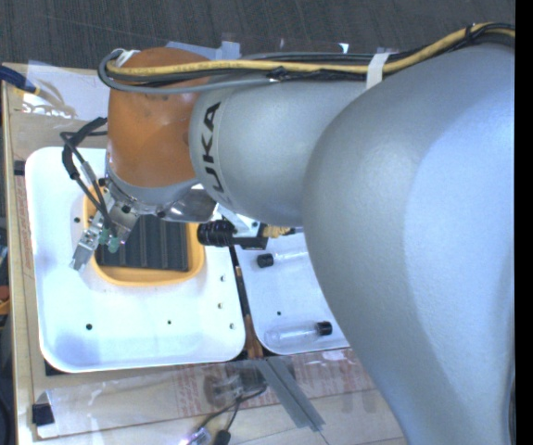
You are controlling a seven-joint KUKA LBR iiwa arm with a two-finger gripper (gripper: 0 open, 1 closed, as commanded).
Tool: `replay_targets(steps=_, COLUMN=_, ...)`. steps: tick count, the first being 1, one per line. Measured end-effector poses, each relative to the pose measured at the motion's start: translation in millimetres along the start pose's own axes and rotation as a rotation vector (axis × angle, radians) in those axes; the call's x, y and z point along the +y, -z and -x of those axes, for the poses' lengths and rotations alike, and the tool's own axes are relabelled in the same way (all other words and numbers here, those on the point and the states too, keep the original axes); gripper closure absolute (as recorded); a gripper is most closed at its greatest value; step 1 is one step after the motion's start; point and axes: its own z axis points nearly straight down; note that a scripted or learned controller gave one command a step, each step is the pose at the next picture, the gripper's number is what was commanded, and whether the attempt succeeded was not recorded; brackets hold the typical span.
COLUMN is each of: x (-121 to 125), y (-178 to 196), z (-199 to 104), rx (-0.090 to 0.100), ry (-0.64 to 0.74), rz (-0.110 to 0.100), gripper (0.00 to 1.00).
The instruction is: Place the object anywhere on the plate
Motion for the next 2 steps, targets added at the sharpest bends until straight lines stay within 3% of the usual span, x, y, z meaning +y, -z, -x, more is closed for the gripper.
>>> replay_targets(steps=1, x=0, y=18, z=-68, rx=0.0, ry=-0.1, rz=0.0, gripper=0.0)
replay_targets(steps=2, x=-35, y=10, z=7, rx=-0.003, ry=0.207, rz=0.002, gripper=0.0)
